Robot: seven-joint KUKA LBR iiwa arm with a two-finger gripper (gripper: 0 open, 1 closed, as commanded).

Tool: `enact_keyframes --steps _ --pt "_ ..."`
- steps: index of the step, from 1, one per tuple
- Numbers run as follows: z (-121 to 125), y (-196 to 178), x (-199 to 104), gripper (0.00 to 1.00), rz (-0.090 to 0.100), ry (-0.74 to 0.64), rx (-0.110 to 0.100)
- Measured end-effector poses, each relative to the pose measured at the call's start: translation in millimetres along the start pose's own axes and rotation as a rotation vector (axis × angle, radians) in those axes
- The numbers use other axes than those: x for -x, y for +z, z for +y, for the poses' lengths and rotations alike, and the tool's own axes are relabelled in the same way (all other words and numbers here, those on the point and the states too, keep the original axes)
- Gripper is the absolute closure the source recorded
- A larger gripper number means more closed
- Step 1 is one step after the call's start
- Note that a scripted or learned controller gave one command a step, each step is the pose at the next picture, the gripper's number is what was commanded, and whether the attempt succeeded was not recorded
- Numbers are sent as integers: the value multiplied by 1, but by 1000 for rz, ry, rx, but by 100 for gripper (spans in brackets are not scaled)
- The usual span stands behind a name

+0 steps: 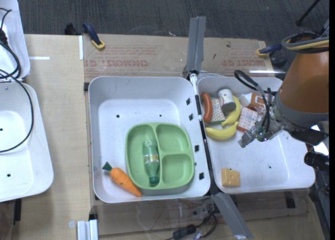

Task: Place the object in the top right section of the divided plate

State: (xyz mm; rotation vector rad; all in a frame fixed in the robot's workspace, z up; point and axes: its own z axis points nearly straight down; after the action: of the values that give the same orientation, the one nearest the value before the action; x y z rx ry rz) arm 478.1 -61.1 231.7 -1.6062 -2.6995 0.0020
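A wooden bench (57, 129) on dark carpet bore two white bins side by side. The gripper (250, 138) hung low in the right bin (272, 176), near its middle, and whether it was open or closed could not be told; nothing showed between its tips. Just at its nine o'clock lay a banana (226, 127), curved around a small white can (225, 97) and a grey lump at about ten o'clock, with a red sausage (207, 107) beyond. Close at twelve o'clock lay some red-and-white packets (250, 114). At seven o'clock, well apart, sat a tan block (230, 177). Farther out at nine o'clock, in the left bin (104, 102), lay the green plate (159, 157) with a small bottle (151, 161) in its long left section and a carrot (123, 179) touching its lower left rim; its top right section was bare. Which object was meant could not be settled, but the banana lay nearest: likely a light, stiff toy with a smooth skin that could slip, best pinched across its thick middle, where the jaws would not skid along the curve.
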Motion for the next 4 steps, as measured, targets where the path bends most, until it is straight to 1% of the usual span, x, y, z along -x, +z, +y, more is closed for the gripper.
enact_keyframes --steps 1,2,3,4 --pt "-2 41 2 100 1 -323 0" --pt "6 28 -10 100 -2 -735 3" --pt "-7 -30 14 100 -3 -451 3" --pt "-24 12 45 100 0 -528 1"
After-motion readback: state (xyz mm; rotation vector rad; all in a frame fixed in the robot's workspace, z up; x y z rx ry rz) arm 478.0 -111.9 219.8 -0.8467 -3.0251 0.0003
